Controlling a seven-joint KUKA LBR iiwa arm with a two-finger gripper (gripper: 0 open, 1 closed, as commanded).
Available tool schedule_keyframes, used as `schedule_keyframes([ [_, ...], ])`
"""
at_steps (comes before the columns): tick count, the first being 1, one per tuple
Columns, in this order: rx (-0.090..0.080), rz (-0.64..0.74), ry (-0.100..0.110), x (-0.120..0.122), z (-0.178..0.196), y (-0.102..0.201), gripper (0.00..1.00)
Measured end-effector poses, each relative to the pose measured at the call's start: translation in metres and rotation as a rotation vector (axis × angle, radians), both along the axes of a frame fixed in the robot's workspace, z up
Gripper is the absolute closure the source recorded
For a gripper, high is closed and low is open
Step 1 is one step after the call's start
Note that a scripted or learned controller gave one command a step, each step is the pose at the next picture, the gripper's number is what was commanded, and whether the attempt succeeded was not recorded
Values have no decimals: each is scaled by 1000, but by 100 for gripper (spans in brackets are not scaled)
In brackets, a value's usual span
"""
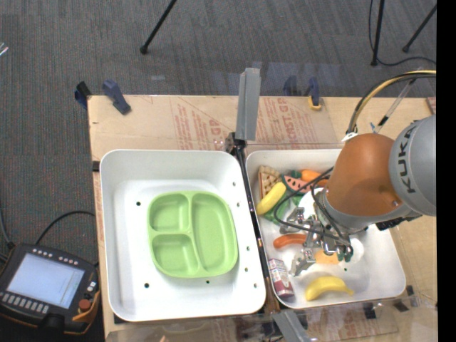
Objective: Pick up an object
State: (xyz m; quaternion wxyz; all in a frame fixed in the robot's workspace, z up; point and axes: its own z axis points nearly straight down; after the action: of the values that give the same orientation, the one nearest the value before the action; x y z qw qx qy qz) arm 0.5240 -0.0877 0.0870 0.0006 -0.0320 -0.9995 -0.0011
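Gripper (313, 251): low in right bin (388, 273), fingers spread apart, nothing between them.
Just left: hot dog (288, 240), the likely target, lying crosswise.
Below: banana (326, 286); can (281, 276) beside the wall.
Above left: second banana (271, 198), waffle (267, 177), melon slice (295, 184).
Advice: centre over one item, avoid the crowded corner, close only once both fingers straddle it.
Far left: green tray (192, 234).

A green tray (192, 234) sits in a white bin (121, 291); bananas (328, 287) are yellow.
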Motion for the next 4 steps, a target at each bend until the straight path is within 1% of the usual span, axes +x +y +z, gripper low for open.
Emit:
schedule_keyframes([
  [1, -1, 134, -3, 66, 1, -3, 0],
  [2, -1, -176, 0, 0, 0, -7, 0],
  [3, -2, -279, -3, 88, 1, 3, 0],
  [4, -2, -502, 3, 22, 0, -17, 0],
])
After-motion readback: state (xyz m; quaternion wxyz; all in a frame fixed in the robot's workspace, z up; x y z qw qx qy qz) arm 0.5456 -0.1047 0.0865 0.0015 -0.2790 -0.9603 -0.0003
